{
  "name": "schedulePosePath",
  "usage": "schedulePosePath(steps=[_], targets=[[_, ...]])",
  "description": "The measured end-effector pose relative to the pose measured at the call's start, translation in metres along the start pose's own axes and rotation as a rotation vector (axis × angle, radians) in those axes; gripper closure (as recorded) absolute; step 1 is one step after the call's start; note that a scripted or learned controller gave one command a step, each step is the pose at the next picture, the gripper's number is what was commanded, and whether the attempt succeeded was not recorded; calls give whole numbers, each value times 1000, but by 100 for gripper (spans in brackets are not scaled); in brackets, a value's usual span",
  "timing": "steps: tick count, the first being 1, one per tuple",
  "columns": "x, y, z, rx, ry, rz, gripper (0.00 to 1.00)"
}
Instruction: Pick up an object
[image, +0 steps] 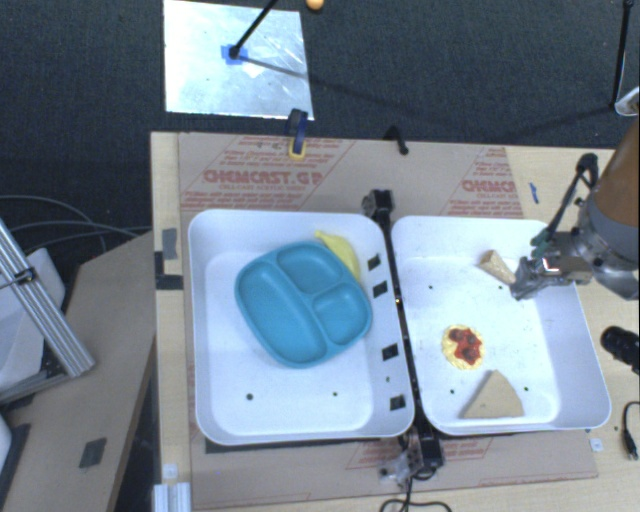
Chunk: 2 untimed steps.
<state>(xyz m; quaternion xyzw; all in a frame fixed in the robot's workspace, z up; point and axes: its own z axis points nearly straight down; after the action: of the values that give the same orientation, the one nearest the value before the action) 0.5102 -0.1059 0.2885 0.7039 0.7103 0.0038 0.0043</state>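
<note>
My end effector (527, 281) hangs low over the right shallow white bin (580, 350), near its far right part, and its tip sits just beside a small tan wedge-shaped piece (495, 265) lying on the bin floor. From this slanted view I cannot tell how the tip is set or whether it touches that wedge; nothing is visibly lifted or carried.

Two more candidates lie in the same bin: a small round yellow disc topped with red, like a toy pizza (464, 346), near the middle, and a larger flat tan triangular slice (493, 398) close to the near edge. All three rest flat on the floor, well apart from one another.

The left shallow white bin (230, 400) holds a blue plastic divided plate (303, 303), with a yellow piece (340, 250) peeking out from behind its far rim.

I judge the task to be at the approach stage: I am in position by the small wedge, the likeliest target, but no pick is made. Closing on it and raising it clear of the bin is left to do.
</note>
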Motion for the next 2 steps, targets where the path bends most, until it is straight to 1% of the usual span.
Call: schedulePosePath(steps=[1, 2], targets=[[52, 37, -7, 7, 2, 2, 100], [101, 59, -15, 7, 1, 2, 100]])
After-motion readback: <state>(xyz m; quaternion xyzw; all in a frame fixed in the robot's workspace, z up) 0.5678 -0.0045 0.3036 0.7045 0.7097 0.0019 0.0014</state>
